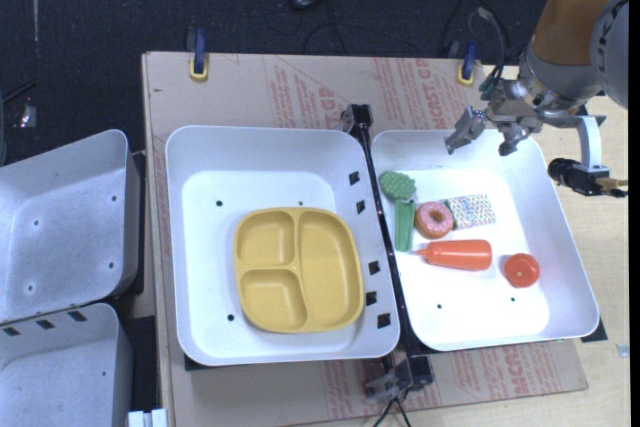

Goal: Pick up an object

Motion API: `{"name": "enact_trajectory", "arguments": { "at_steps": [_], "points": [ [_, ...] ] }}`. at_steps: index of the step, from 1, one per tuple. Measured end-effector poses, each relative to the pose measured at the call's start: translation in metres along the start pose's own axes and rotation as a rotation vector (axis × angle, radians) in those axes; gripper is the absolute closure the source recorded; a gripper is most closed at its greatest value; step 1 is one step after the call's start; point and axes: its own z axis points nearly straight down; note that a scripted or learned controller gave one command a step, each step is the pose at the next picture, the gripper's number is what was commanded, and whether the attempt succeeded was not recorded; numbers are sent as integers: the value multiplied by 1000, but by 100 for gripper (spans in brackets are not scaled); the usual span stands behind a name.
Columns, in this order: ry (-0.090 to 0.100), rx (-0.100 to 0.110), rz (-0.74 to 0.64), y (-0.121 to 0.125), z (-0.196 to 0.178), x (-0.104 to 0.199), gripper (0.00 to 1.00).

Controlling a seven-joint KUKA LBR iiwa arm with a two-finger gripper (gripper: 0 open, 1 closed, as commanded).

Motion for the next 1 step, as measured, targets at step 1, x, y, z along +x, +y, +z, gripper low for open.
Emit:
{"name": "enact_trajectory", "arguments": {
  "at_steps": [1],
  "points": [
    [-2,-15,-2,3,-9,0,0]
  ]
}}
